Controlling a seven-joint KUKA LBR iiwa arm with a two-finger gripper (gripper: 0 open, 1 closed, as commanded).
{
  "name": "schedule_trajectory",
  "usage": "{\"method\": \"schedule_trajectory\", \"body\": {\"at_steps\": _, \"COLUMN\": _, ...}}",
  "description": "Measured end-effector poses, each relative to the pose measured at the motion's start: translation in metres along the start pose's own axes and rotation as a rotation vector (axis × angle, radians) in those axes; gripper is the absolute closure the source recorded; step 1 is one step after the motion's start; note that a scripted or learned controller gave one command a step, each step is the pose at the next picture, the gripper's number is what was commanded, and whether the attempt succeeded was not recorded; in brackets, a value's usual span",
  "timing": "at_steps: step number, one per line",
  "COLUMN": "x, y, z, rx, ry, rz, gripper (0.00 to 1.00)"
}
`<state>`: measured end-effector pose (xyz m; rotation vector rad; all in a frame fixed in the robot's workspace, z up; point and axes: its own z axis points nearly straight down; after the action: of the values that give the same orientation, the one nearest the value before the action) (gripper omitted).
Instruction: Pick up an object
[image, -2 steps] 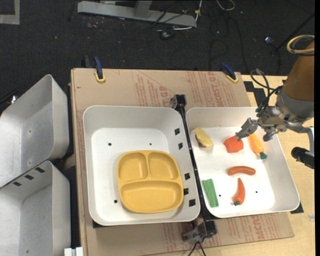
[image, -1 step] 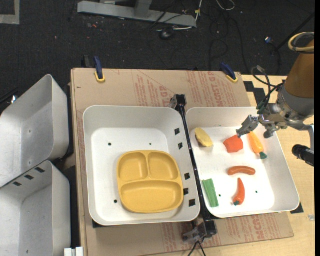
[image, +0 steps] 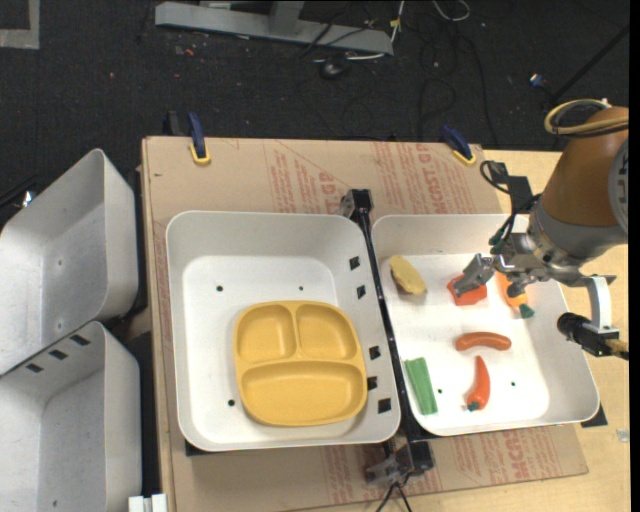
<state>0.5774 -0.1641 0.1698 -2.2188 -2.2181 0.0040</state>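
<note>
While the arm (image: 585, 190) reaches in from the right edge of the worktop (image: 300, 170), the camera view shows its end effector (image: 497, 272) low over the far right part of the right bin (image: 570, 400), its fingers (image: 478, 270) spread either side of a gap and pinching nothing that can be confirmed. An orange-red block (image: 467, 290) sits just under and beside the left finger, touching or nearly so; contact cannot be settled from this angle. By judgement this block is the likeliest target. It is small, chunky and bright, with an irregular outline, resting on the bin floor near the far wall. A smaller orange piece with a green tip (image: 519, 298) lies just beside it toward the right wall. To do the step well, the fingers should straddle one piece alone, descend squarely to the floor, then close before lifting. The risk is catching both pieces or nudging the block aside. Elsewhere in that bin: a tan potato-like item (image: 407, 275) near the far left corner, a red sausage (image: 484, 342) centrally, a carrot-like piece (image: 479, 383) and a green block (image: 420, 385) toward the near edge. The left bin (image: 200, 250) carries a yellow divided tray (image: 299, 362).
</note>
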Motion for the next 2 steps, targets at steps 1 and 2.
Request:
{"method": "schedule_trajectory", "body": {"at_steps": 1, "x": -0.008, "y": 0.005, "z": 0.051, "rx": -0.001, "ry": -0.001, "rz": 0.001, "gripper": 0.0}}
{"method": "schedule_trajectory", "body": {"at_steps": 2, "x": -0.007, "y": 0.005, "z": 0.079, "rx": -0.002, "ry": -0.001, "rz": 0.0, "gripper": 0.0}}
